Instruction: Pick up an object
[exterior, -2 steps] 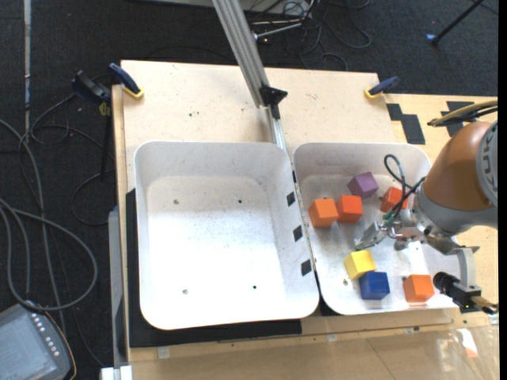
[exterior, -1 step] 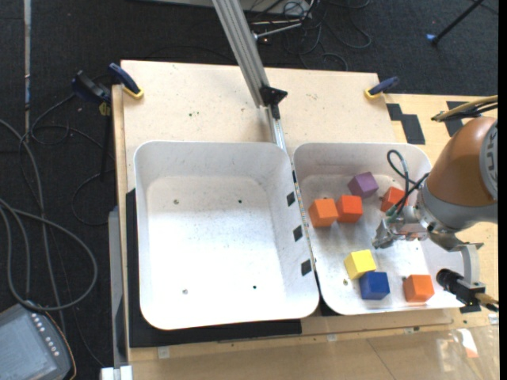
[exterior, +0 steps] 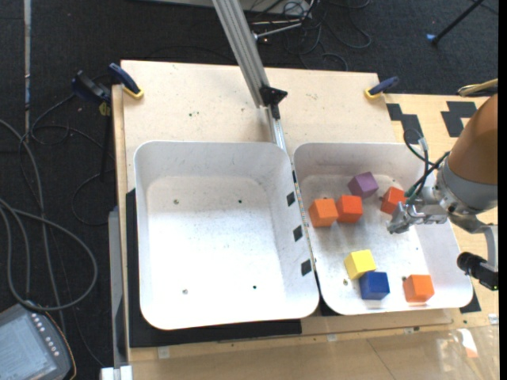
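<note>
My gripper [exterior: 398,220] hangs low in the right bin [exterior: 333,158], finger spread I cannot tell, just beside the red-orange block [exterior: 391,199] at the far right, which looks light, rigid, smooth: I'd pinch two opposite flat faces.

Two shallow white bins sit side by side on one bench [exterior: 198,93]: a left bin [exterior: 150,165] and a right bin [exterior: 333,153]. Seven blocks lie in the right bin. Four are orange: two side by side near the middle [exterior: 323,211] [exterior: 351,207], one at the far right [exterior: 391,200], and one at the near right corner [exterior: 418,288]. One is purple [exterior: 364,184], one yellow [exterior: 360,263], one blue [exterior: 375,285]. Two clamps grip the bench's far corners [exterior: 125,80] [exterior: 381,87].
</note>
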Robot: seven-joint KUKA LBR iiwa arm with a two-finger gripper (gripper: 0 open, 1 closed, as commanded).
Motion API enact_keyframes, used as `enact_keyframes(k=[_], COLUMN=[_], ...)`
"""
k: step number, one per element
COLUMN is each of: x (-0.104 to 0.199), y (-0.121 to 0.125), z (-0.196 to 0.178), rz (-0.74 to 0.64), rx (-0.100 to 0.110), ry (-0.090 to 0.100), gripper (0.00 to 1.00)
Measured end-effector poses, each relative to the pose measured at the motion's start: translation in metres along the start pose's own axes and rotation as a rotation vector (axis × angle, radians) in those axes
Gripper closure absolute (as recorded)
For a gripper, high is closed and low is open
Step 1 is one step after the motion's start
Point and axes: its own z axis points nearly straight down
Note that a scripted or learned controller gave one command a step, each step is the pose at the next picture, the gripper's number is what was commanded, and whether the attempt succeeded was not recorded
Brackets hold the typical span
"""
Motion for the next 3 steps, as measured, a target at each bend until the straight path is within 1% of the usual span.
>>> enact_keyframes(k=[1, 2, 3], x=[0.0, -0.001, 0.058], y=[0.001, 0.003, 0.006], z=[-0.064, -0.118, -0.101], rz=[-0.001, -0.001, -0.006], rx=[-0.001, 0.0, 0.007], ry=[-0.001, -0.001, 0.004], gripper=[1.0, 1.0, 1.0])
